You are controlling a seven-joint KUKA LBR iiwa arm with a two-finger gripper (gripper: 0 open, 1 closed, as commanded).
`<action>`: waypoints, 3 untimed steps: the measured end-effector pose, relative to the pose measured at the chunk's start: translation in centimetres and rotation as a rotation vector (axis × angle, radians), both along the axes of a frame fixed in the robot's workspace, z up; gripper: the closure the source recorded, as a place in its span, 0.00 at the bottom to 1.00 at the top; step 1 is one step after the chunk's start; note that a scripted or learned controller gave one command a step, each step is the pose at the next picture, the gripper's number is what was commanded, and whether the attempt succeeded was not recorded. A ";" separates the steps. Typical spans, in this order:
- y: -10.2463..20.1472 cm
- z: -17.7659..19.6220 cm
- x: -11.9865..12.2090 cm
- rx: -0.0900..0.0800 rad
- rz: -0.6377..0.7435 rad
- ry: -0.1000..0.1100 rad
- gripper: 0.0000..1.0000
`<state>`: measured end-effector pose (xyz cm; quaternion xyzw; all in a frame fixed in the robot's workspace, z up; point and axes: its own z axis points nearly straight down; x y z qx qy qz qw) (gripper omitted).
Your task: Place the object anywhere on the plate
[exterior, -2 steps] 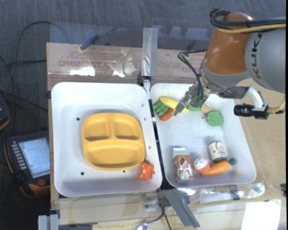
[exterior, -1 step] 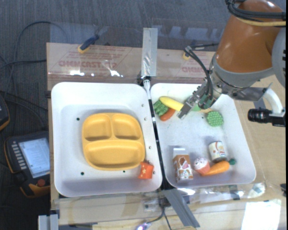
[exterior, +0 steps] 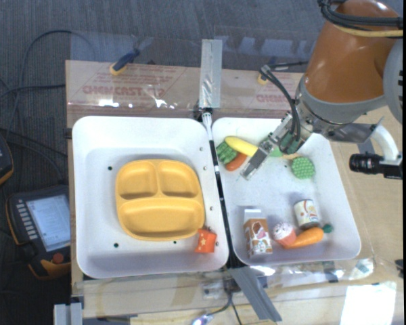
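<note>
1. Grey-metal gripper (exterior: 257, 160) hangs over the upper-left part of the right bin (exterior: 345, 202), fingers pointing down-left; cannot tell whether they are apart or together, & nothing is seen between them.
2. Yellow banana (exterior: 241, 145) lies just beside the fingertips, at the bin's upper-left corner; a green leafy veg (exterior: 225, 152) & a small orange piece (exterior: 237, 162) sit touching it, near the divider.
3. Green dotted round item (exterior: 302, 167) lies to the right of the gripper, apart from it, under the arm's wrist.
4. Lower half of right bin: brown-&-white carton (exterior: 256, 237) upright at left; small can w/ printed label (exterior: 306, 214) upright at right; white-&-pink rounded toy (exterior: 283, 232) between them; orange carrot (exterior: 304, 236) w/ green top lies touching the toy.
5. Left bin (exterior: 95, 147) holds the yellow 3-compartment plate (exterior: 160, 198), approx. centred; nothing rests on it.
6. Small orange-red block (exterior: 205, 241) sits in left bin just off the plate's lower-right corner.
7. Orange-banded arm (exterior: 352, 46) enters from upper right.
</note>
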<state>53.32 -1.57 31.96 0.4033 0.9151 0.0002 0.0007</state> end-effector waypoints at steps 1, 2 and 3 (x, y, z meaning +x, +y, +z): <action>-4.1 6.0 8.5 -0.003 0.099 -0.001 0.00; -4.8 -9.1 4.0 0.000 0.166 0.002 0.00; -4.8 3.5 9.9 -0.001 0.223 -0.003 0.00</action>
